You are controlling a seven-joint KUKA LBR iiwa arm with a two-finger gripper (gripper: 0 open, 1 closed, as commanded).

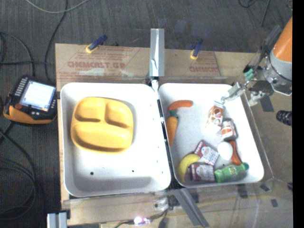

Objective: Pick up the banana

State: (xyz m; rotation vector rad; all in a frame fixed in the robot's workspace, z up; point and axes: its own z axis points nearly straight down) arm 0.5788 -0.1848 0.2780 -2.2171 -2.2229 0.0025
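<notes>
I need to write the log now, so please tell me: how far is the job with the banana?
Nothing looks done yet. The banana lies in the right bin, at its near left corner, beside a red packet and a green bottle. The claw hangs over the bin's far right edge, far from the banana, with nothing visible in it. Reaching, gripping and lifting are all left.

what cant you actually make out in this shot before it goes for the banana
- Gripper, camera view: too small and blurred against the right bin's rim to read its state.
- Arm: cut off by the top right edge.
- Banana: its lower end is covered by a dark red packet.
- Packets' labels: too small to read.
- Pendant screen at left: washed out by glare.
</notes>
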